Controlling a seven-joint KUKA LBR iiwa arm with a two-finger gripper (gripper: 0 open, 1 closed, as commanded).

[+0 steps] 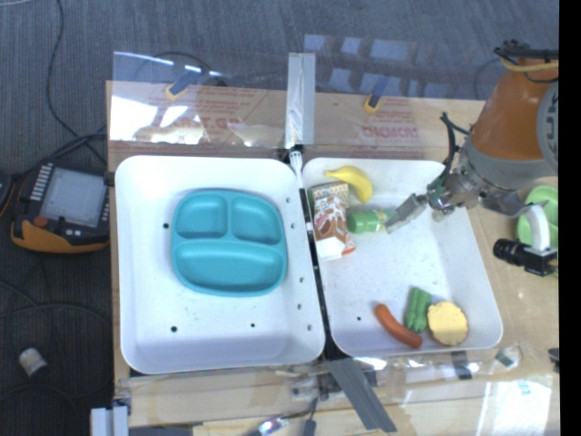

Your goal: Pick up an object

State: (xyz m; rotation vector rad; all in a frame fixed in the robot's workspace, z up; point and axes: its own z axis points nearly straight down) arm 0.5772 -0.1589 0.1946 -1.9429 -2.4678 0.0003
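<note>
— Bins side by side on the bench: at left of frame we see the left bin [136, 271] holding a blue divided tray [229, 242], lying flat at its centre.

— And right of the divider?

— We find the right bin [454, 271] with a snack packet [329, 218] against its left wall, a yellow banana [352, 181] just above it, and a green object [365, 219] touching the packet's right side. Along the lower edge we see a red sausage [398, 325], a green vegetable [417, 307] and a yellow piece [447, 322] clustered together.

— The claw?

— We place the gripper [392, 220] at the green object's right end, reaching from the arm [508, 125] at upper right. Whether its claw is apart or together, we cannot tell.
</note>
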